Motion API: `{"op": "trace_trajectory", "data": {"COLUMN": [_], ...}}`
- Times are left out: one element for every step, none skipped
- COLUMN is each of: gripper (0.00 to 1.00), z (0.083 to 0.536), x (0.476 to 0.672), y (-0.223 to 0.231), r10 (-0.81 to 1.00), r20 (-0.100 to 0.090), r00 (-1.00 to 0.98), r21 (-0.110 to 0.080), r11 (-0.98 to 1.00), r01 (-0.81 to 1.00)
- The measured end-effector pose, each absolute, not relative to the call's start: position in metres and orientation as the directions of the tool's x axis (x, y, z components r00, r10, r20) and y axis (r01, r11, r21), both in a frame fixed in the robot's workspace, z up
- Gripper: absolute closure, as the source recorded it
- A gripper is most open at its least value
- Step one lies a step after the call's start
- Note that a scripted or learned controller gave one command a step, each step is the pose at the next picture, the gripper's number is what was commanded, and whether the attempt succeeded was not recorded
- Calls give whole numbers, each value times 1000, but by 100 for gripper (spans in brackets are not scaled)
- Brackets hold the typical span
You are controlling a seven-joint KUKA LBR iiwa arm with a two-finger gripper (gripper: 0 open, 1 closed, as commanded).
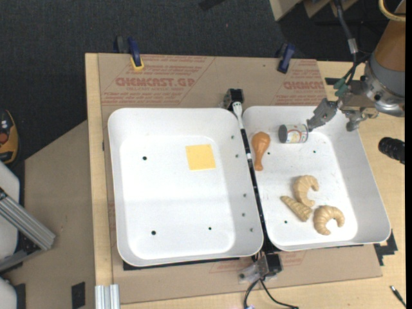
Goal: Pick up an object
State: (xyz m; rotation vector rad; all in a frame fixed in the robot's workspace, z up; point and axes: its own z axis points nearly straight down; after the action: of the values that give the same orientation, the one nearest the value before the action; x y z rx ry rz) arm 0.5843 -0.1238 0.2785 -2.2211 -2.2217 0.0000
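Note:
My gripper (pixel 337 119) hangs over the far edge of the right bin (pixel 360 172), open, with nothing between its fingers. Its left finger (pixel 320 116) slants down toward a small can (pixel 293 134) that lies on its side just left of it; whether they touch I cannot tell. An orange-brown drumstick (pixel 259 148) lies by the bin's left wall. Two croissants (pixel 306 188) (pixel 329 218) and a small cone-shaped pastry (pixel 295 207) rest near the front. A yellow square slice (pixel 200 157) lies flat in the left bin (pixel 129 172).
The bins sit side by side on a brown board (pixel 193 76), held by blue clamps (pixel 134 52) (pixel 286 58) at the back. A black divider strip (pixel 248 166) runs between the bins. A metal frame (pixel 26 227) stands at the lower left.

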Motion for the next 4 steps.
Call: {"op": "trace_trajectory", "data": {"gripper": [0,0,0,0], "z": [101,191,185,131], "x": [602,642,639,665], "y": [-150,-43,-51,-98], "r10": [1000,1000,1000,1000], "r20": [2,3,0,-2], "r00": [2,-12,-1,3], "r21": [-11,12,1,1], "r11": [-2,12,1,-3], "r01": [1000,1000,1000,1000]}}
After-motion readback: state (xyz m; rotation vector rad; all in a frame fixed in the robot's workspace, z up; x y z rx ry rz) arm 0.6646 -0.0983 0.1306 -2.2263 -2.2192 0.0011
